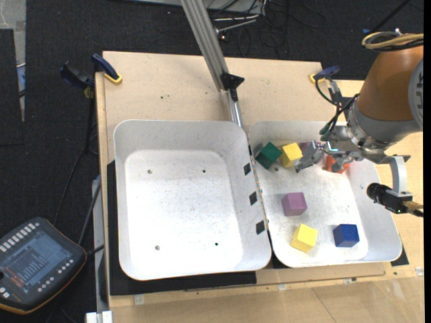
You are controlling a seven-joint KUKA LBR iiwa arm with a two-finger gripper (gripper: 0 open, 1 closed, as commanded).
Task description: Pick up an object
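The right bin (377,247) holds several small blocks. A green cube (269,155) and a yellow cube (291,155) sit together near its back left. A purple cube (293,203) lies in the middle, with a second yellow cube (304,237) and a blue cube (345,235) toward the front. My gripper (326,156) hangs low over the back of this bin, just right of the first yellow cube. A small red object (336,166) shows directly under it, partly hidden by the wrist.
The left bin (135,180) stands beside the right one, with a raised divider edge (256,194) between them. A slanted metal pole (209,46) crosses the back of the bench. Clamps (108,69) sit at the back corners.
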